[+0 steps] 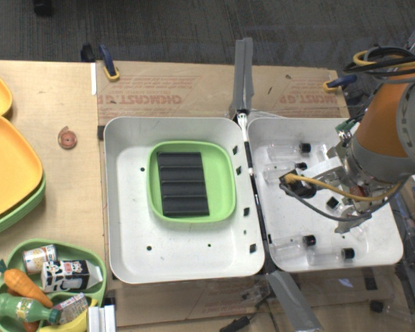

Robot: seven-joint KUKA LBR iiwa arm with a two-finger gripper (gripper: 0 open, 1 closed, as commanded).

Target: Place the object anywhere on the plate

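Green moulded plastic forms the square plate point(225, 185) with rounded corners that lies flat in the middle of the left shallow white bin point(131, 244). The task's object, a black rectangular block with ribbed segments running across it point(183, 183), lies on this plate, long axis pointing away from the camera, inside the plate's raised rim and clear of the bin walls. The right shallow white bin point(377, 251) sits just beside the left one, the two meeting along a central seam. The grey arm with the orange band point(391, 126) reaches over the right bin from the right side, its wrist well apart from the plate. The gripper point(347, 207) points down over the right bin's middle, largely covered by the wrist; whether it is wide or narrow cannot be told, and nothing can be seen held in it. A yellow cable point(318, 182) and black cabling loop from the wrist toward the seam. Small black knobs point(305, 146) dot the right bin's floor. Both bins rest on a brown cardboard sheet point(159, 92). On the wooden bench to the left lie stacked orange plates point(10, 168) and a green bowl point(97, 272) containing an orange toy carrot point(24, 287) and other toy foods.
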